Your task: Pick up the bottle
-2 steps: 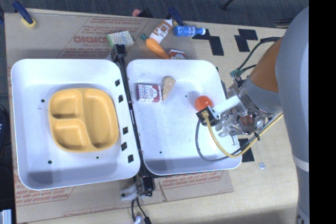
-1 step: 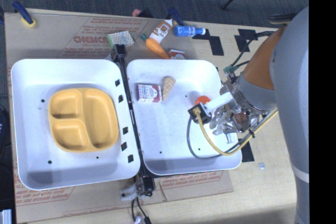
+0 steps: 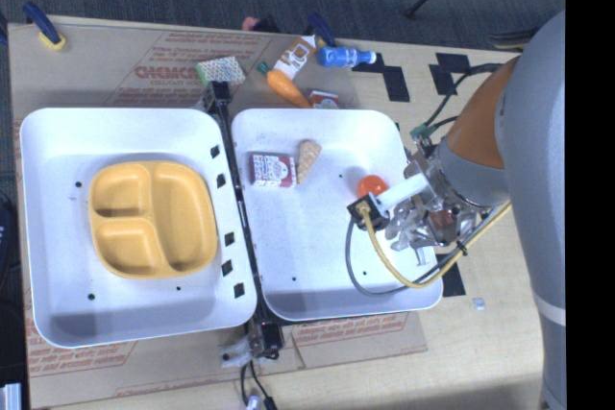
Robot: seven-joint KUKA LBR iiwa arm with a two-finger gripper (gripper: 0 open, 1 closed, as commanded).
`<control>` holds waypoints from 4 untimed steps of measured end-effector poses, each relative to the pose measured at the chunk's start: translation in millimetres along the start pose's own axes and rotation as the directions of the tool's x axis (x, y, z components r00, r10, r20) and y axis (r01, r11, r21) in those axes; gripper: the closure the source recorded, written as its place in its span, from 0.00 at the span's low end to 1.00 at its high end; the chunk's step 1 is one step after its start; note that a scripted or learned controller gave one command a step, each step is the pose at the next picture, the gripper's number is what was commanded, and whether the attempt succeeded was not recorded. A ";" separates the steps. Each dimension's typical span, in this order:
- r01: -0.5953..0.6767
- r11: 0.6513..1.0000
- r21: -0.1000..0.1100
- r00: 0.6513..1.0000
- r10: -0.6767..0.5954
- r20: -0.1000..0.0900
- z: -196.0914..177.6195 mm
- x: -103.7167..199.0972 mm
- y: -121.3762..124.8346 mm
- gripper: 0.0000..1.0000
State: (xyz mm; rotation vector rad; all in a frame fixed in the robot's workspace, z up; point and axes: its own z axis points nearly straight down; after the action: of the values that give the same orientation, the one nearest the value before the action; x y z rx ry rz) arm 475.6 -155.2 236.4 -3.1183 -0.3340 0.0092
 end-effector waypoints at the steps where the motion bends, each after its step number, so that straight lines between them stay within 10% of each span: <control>1: 0.010 1.000 0.001 1.000 -0.010 -0.001 0.8 1.1 -3.3 1.00; 2: -0.007 1.000 0.001 1.000 0.007 0.000 16.6 -8.1 37.5 1.00; 3: 0.018 1.000 -0.001 1.000 -0.018 -0.002 -8.7 3.3 -13.3 1.00; 4: -0.004 1.000 -0.001 1.000 0.004 0.000 3.9 -2.2 10.5 1.00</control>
State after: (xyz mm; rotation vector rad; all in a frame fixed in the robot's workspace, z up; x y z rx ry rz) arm 475.6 -165.9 232.4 -3.1195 -0.3279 0.0088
